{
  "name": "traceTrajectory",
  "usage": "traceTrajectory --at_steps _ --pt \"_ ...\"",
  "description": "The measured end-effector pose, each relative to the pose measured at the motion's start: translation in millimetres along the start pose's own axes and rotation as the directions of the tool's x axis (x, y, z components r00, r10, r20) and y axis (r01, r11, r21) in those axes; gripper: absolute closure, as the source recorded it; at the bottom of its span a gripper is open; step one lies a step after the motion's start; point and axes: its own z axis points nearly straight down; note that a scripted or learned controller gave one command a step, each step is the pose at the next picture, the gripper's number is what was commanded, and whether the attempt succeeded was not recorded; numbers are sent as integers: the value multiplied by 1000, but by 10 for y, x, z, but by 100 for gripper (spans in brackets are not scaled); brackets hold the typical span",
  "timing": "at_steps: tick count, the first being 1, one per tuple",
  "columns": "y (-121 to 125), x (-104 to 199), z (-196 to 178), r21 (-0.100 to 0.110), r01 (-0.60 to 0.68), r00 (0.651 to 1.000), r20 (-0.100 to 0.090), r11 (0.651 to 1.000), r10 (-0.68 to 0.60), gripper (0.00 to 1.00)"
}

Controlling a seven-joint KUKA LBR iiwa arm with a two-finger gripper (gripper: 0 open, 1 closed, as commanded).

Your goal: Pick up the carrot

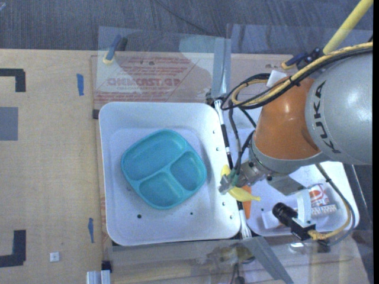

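Here, the gripper [230, 182] hangs at the right bin's [339, 173] nine o'clock edge, touching the carrot [246, 202]; its grip cannot be told. A teal plate [164, 168] sits in the left bin [118, 123].

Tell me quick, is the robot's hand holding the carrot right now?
Gripper: cannot be told. It sits low by the wall between the two bins, right next to the carrot and something yellow.
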Motion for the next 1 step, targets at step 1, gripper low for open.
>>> traceTrajectory --at_steps 1 --pt "323 629 70 -2 -273 962 2 962 273 100"
